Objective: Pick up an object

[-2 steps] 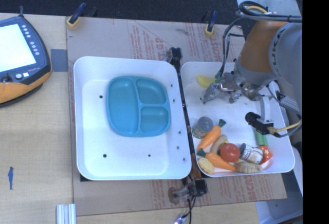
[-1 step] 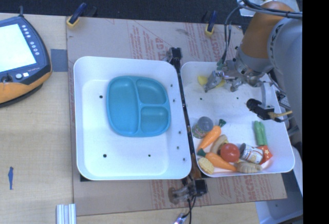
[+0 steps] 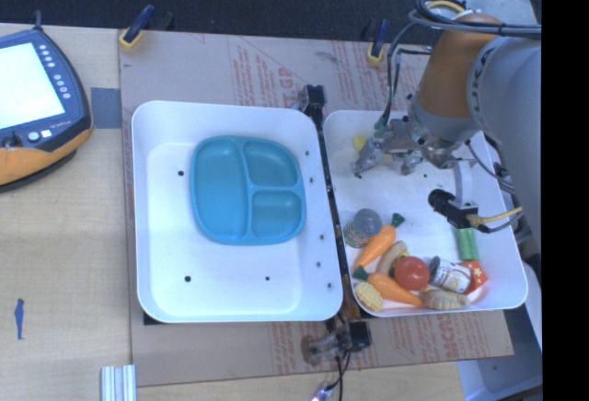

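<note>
Grey metal, my hand (image 3: 386, 154) hangs over the far end of the right bin (image 3: 508, 296), its two fingers spread apart with nothing between them, one fingertip (image 3: 361, 165) toward the bin's left wall and the other nearer the middle. Above it my orange band and grey arm fill the bin's far right corner. Nearer the camera, well apart from my hand, the playthings lie heaped at the bin's near end: a grey rounded piece (image 3: 363, 224), an orange carrot (image 3: 377, 246) with a green top just beside it, a red tomato (image 3: 411, 273), a second carrot (image 3: 394, 291), a yellow corn cob (image 3: 368, 297) and a small labelled can (image 3: 451, 276). A green marker-like piece (image 3: 468, 244) lies by the right wall. In the left bin (image 3: 147, 206) sits a blue divided plate (image 3: 248, 189). On the bench (image 3: 64, 280) at far left rests an orange control pendant (image 3: 37, 109).
</note>
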Robot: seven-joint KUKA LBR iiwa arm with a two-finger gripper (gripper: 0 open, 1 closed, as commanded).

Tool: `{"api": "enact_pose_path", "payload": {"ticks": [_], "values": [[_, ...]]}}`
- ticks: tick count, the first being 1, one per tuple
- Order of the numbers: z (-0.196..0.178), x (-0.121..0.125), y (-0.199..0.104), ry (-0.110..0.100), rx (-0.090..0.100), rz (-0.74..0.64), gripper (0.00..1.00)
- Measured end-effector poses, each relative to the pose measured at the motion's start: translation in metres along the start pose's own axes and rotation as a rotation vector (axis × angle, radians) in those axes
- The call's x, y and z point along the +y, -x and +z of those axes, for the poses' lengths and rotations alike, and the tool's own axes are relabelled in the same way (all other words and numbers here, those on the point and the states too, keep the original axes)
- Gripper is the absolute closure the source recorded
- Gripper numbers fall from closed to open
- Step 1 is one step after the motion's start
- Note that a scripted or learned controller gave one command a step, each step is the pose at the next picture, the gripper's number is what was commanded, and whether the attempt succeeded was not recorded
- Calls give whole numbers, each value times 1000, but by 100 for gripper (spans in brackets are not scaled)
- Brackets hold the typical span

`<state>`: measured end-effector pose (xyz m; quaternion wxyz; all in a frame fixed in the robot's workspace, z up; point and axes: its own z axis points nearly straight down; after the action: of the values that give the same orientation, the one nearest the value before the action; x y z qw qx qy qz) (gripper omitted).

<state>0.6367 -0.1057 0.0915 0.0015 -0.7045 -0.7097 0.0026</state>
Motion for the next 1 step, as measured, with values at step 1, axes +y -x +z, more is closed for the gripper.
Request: {"api": "enact_pose_path", "payload": {"ticks": [1], "values": [[0, -47, 15, 0, 0, 2, 0]]}}
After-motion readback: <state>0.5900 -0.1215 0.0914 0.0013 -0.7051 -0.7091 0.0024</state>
